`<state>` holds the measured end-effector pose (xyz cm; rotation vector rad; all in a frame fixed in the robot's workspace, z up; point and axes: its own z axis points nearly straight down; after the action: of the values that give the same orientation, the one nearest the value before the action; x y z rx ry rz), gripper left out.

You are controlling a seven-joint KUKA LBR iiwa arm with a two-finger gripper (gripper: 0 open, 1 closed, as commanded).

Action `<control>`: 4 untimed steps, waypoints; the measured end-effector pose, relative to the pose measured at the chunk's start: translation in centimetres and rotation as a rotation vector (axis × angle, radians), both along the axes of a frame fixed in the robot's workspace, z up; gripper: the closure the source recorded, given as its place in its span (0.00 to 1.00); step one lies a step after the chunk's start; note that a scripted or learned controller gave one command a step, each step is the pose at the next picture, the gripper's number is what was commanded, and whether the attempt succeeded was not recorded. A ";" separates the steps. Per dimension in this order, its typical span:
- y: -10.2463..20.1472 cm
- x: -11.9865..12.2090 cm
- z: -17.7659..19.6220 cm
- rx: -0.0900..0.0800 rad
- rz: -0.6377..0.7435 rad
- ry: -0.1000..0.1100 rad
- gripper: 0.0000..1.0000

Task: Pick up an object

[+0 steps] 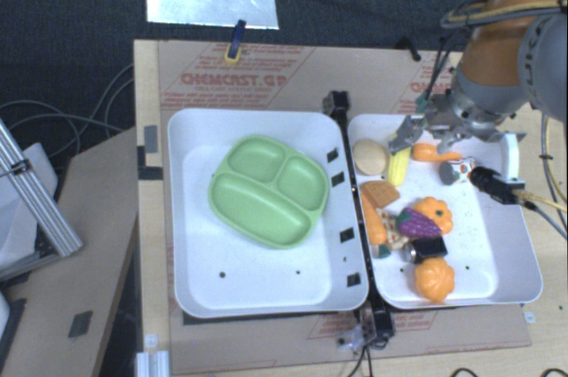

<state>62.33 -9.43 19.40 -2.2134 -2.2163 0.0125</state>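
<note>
A brown board on dark carpet carries two shallow white bins set side by side, and everything here is placed against the right bin (pixel 524 278), where the toy food lies. Nearest the camera, by that bin's front wall, sits an orange pumpkin (pixel 434 278) with a small dark block just behind it. Farther in, a purple piece (pixel 422 224) leans on a second orange fruit (pixel 433 209), and a tan cracker (pixel 380 193) and a carrot lie along the bin's left wall. Beyond them are a pale bun (pixel 371 158) and a yellow corn cob (pixel 398 165). The clutter is loose and overlapping, likely tipped in for grasp trials. The left bin (pixel 191 278) holds just a green divided plate (pixel 269 189), probably a drop spot. At the right bin's far end the gripper (pixel 424 134) hangs low over the corn cob and a small orange piece beside it; I cannot tell how its jaws stand, and nothing is visibly held. The corn cob looks the likeliest target, judging by the approach
</note>
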 end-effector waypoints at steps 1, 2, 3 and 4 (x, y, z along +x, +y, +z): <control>0.0 0.3 0.8 -0.001 0.002 -0.013 0.00; 0.1 0.2 -5.4 -0.001 0.000 -0.011 0.00; 0.2 0.2 -10.6 0.000 -0.001 -0.010 0.00; 0.2 0.3 -9.2 -0.001 -0.001 -0.015 1.00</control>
<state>62.65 -9.27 10.15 -2.2229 -2.2231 -0.0034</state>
